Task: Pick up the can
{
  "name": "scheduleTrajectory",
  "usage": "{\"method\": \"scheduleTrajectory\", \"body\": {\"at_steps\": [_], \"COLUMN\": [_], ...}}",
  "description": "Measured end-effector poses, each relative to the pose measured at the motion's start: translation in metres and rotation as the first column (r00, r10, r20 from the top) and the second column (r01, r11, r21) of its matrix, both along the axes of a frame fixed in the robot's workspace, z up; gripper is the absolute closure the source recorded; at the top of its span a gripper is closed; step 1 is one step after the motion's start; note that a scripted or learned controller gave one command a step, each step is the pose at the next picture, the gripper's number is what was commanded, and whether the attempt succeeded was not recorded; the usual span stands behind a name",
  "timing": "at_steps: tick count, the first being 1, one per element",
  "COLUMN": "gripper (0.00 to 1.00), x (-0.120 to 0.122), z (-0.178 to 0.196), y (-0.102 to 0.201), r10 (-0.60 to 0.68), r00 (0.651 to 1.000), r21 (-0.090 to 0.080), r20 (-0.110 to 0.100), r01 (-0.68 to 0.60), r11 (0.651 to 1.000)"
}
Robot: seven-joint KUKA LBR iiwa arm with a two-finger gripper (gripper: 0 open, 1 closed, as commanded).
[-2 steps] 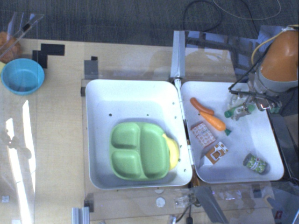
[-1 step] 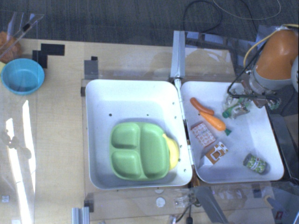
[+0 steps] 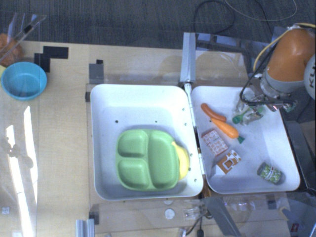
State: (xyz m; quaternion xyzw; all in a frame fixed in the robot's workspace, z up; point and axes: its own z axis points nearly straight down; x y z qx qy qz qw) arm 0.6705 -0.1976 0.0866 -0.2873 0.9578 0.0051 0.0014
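The can point(image 3: 270, 173) lies at 5 o'clock in the right bin point(image 3: 291, 147), close to the bin's wall at 3 and 6 o'clock. Bare floor opens toward 12 o'clock. The brown box point(image 3: 228, 161) sits near at 9 o'clock; the carrot point(image 3: 227, 128) lies farther off at 10 o'clock.

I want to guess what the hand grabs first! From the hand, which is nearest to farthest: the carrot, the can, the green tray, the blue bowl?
From the hand:
1. Carrot, right bin, just left of it.
2. Can, right bin's near corner.
3. Green tray, left bin.
4. Blue bowl, far left on the bench.
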Motion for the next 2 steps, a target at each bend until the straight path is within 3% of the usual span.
{"method": "scheduleTrajectory", "body": {"at_steps": [1, 2], "gripper": [1.0, 1.0], "x": [-0.001, 0.001], "z": [-0.001, 0.011], "y": [-0.001, 0.001], "r10": [0.169, 0.165], "r00": [0.986, 0.986], "r21": [0.001, 0.003], "r20": [-0.003, 0.005], "r01": [-0.169, -0.165], "r11": [0.986, 0.986]}}
